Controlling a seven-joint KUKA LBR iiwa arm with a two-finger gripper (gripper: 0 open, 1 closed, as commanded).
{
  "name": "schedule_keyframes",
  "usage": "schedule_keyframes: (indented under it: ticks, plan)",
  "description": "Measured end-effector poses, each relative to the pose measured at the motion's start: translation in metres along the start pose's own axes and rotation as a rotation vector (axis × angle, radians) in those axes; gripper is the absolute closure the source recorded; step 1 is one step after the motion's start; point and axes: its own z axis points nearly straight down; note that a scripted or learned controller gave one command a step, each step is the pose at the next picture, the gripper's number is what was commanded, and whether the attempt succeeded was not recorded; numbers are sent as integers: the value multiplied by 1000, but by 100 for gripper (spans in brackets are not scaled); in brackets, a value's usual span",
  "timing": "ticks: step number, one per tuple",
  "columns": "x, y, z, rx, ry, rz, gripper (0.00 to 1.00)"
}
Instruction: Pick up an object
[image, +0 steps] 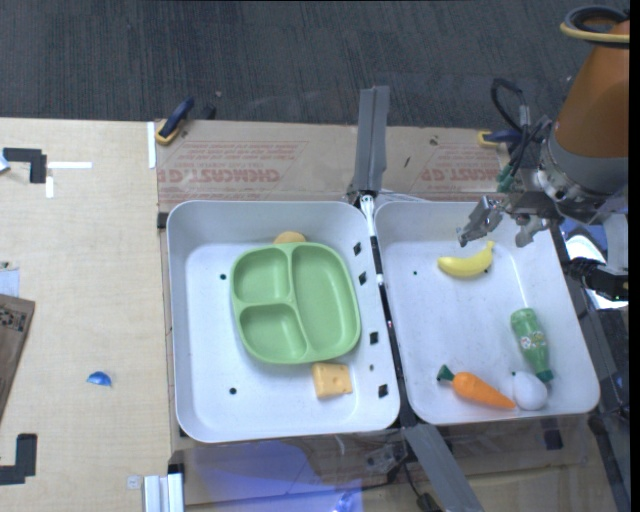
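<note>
Pincer (497, 227) hung over the far part of the right bin (425, 310), below the grey wrist and the orange band of the arm (597, 95), which came in from the view's right. Its two fingers stood spread apart, one at the left (473, 228) and one at the right (524, 230), with nothing between them.

Banana (467, 262) lay on the bin floor just in front of the pincer and slightly to the view's left of its midpoint. Whether the left fingertip touched the fruit could not be told; it was at least very near its upper end.

Bottle (530, 341), green, lay nearer the camera than the pincer and a little to the view's right, close to the bin's right wall. Carrot (478, 388) and a white ball (530, 391) lay at the near wall, well apart from the pincer, the ball touching the carrot's tip as far as could be seen.

Left bin (200, 330) sat well to the view's left of the pincer. It held a green tray (295, 302) with three compartments, a yellow block (332, 380) just in front of the tray, and a small orange item (290, 238) partly hidden behind the tray's far rim.

Clamp (176, 118), blue and yellow, lay on the bench (70, 280) far to the view's left of the pincer.
</note>
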Motion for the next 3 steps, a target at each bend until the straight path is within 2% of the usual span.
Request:
schedule_keyframes:
  ticks: [1,2,3]
  plan:
    - [0,0,0,0,0,0,0]
    - [-69,41,100,-3,0,-200,0]
    - [-85,59,163,-20,-5,-223,0]
